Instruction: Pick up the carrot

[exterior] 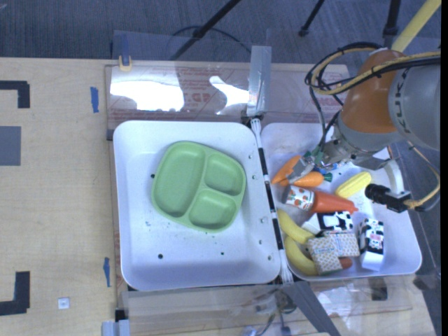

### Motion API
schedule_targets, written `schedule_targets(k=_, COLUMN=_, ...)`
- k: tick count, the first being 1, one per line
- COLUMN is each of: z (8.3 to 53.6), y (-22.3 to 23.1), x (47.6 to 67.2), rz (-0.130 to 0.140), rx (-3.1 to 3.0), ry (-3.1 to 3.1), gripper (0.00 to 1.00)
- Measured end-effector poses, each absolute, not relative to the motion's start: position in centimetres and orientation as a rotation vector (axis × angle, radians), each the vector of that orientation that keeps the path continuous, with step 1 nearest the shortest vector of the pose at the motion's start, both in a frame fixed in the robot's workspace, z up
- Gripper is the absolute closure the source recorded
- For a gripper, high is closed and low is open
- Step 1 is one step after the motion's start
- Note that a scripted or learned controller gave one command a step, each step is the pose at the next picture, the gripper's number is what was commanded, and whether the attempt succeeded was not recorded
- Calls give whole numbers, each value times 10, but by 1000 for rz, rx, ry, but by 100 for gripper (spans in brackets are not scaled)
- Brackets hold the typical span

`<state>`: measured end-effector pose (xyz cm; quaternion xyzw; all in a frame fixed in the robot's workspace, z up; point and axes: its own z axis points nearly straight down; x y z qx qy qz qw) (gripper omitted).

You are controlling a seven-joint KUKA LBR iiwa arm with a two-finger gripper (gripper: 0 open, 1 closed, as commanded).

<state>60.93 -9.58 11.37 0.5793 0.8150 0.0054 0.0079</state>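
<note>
Two bins: I see two shallow white bins side by side; the left bin [133, 208] holds a green divided plate [199, 185], the right bin [409, 247] is crowded with toy food.

Carrot position: I take the carrot [306, 180] to be the small orange piece with a green tip, in the upper middle of the right bin, just under the wrist.

Neighbours: an orange wedge-like piece [284, 169] lies just beside it to the left, a red and white can [299, 198] touches or nearly touches it below, and a larger orange-red piece [332, 202] lies lower right. A yellow corn-like item [353, 183] is near on the right, and a banana [295, 242] lies well below.

Axis: its long axis runs roughly left to right with a slight upward tilt to the right. The green end points right, toward the gripper.

Gripper: the gripper [323, 157] hangs right at the carrot's green end. From my screen I cannot tell whether it is spread or closed, nor whether anything sits in it.

Handling, my judgement: probably a light, rigid plastic toy, smooth and tapered, so it may slip toward the thin end.

Grasp point, my judgement: I would take it across the thick middle, squeezing crosswise to the long axis.

Risk: crowding from the can and the wedge could block one side.
</note>
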Motion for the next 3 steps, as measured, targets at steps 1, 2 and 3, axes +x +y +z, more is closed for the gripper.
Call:
schedule_targets(k=1, z=112, y=-97, x=605, rz=1, rx=1823, ry=2557, gripper=100)
schedule_targets(k=2, z=182, y=-46, x=610, rz=-2, rx=1874, ry=2522, gripper=100)
schedule_targets(k=3, z=189, y=-45, x=611, rz=-3, rx=1871, ry=2524, gripper=100)
